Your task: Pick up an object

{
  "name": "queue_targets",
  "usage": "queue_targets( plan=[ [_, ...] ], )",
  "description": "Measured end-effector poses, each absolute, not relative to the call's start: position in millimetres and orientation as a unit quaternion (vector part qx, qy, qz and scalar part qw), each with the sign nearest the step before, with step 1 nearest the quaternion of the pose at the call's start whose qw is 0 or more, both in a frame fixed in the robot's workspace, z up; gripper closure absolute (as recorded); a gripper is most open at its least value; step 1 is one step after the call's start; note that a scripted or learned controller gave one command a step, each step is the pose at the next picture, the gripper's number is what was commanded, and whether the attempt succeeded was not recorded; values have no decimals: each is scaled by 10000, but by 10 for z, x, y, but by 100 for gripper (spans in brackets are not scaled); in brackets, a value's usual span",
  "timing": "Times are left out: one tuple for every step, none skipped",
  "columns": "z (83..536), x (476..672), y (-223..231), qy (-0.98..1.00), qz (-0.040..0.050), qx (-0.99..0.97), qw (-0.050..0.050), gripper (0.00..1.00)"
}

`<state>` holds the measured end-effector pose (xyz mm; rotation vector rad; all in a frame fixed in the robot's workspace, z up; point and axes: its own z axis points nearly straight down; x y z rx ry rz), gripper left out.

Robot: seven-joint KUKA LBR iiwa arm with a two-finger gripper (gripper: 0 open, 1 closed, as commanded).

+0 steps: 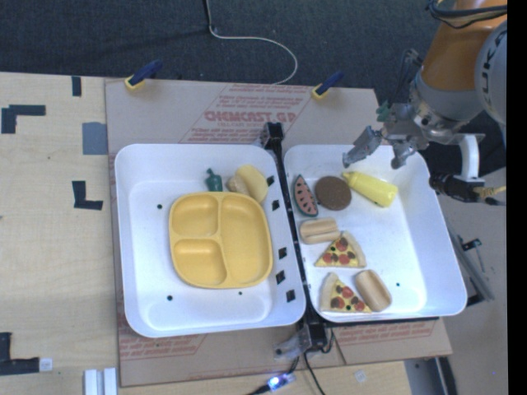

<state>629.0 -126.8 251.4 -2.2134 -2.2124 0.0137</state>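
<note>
Cardboard sheet (239,118), blue clamps (143,73), black cable (247,35)

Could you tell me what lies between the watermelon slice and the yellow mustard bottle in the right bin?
In the camera view, a round brown burger patty lies between the red watermelon slice and yellow mustard bottle.

Glossy white plastic bins (136,245) sit on matt brown cardboard (239,118); the yellow tray (221,241) looks smooth plastic.

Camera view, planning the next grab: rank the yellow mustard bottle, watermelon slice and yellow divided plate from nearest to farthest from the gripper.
From the gripper:
1. Yellow mustard bottle, right bin, just below it.
2. Watermelon slice, right bin's left edge.
3. Yellow divided plate, left bin.
</note>
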Motion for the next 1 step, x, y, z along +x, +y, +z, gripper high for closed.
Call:
queue_targets(
  plan=[
    [2596, 6312, -1269, -7077, 4, -7065, 6, 0]
  ],
)
